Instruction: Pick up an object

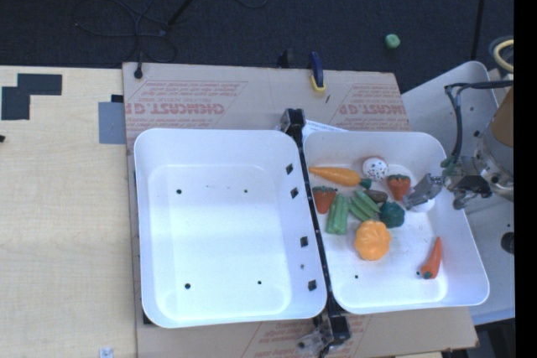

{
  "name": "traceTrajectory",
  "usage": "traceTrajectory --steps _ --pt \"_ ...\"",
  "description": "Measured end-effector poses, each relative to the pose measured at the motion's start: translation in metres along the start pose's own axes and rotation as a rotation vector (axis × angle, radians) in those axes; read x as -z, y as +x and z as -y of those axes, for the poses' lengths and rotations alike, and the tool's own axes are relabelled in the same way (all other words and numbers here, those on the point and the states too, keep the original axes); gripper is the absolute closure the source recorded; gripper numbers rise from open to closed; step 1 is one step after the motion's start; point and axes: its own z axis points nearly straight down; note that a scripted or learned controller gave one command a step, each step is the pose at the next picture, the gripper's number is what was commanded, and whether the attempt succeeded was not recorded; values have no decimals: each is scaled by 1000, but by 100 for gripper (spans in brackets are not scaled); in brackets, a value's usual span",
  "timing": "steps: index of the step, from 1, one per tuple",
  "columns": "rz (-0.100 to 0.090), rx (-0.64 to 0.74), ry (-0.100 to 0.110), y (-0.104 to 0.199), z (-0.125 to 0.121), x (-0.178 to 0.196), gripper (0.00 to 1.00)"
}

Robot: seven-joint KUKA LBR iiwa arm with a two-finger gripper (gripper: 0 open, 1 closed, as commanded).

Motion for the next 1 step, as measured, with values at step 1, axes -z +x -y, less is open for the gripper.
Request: traceTrajectory --steps 1 --pt "-2 2 4 29 -39 -100 0"
